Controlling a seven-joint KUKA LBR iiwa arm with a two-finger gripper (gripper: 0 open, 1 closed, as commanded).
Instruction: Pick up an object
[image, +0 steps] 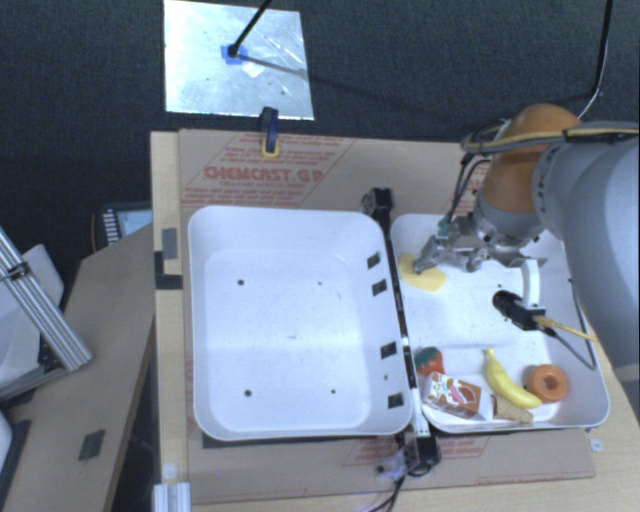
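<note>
1. At right of centre in the frame, the gripper (432, 258) hangs over the upper left part of the right bin (455, 325), on the grey arm (590, 200) that enters from the right edge.
2. Gripper state: whether it is spread or pressed together cannot be determined from this view.
3. A pale yellow piece (428, 280) lies flat on the bin floor at the gripper's tip, near the bin's left wall. Contact between the two cannot be confirmed.
4. Along the lower edge of the same bin lie, from left to right, a red-and-green toy fruit (430, 360), a printed packet (455, 396), a banana (503, 380) and an orange ring (547, 383).
5. The banana and the orange ring lie just beside each other.
6. The left bin (290, 330) sits alongside the right bin, both on a cardboard sheet (270, 170).
</note>
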